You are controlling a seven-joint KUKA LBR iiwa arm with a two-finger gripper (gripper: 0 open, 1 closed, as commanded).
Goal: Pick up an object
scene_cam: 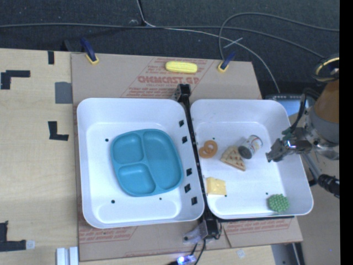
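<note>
The right bin [237, 112] holds a brown ring-shaped piece [208, 148], a tan wedge like a waffle slice [234, 159], a small grey and white can lying on its side [250, 146], a yellow block [216, 186] and a green bumpy ball [278, 203]. My gripper [280, 149] hangs at the bin's right rim, to the right of the can and apart from it. Nothing shows between its fingers.
The left bin [94, 115] holds a blue divided plate [146, 162]. A yellow corn-like piece [181, 67] lies on the cardboard behind the bins. Clamps [90, 53] pin the cardboard's far corners. Cables run across the dark floor behind.
</note>
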